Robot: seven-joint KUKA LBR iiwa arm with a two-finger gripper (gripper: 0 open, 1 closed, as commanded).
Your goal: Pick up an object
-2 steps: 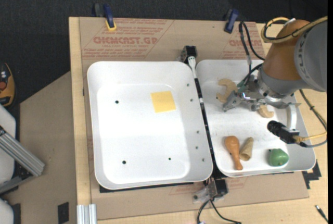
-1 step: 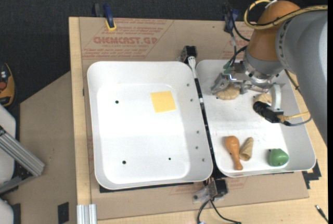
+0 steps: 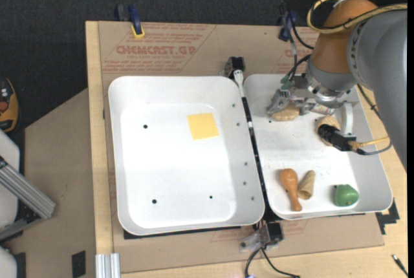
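End effector [image 3: 288, 102] over tan object [image 3: 284, 115], right bin [image 3: 323, 160]; yellow square [image 3: 203, 126] left bin [image 3: 174, 205].

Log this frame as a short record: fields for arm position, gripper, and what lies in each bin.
arm: reaching in from the right, over the far end of the right bin
gripper: low over a tan object; a grip cannot be confirmed
left bin: yellow square
right bin, near end: orange drumstick-shaped piece, tan piece, green piece
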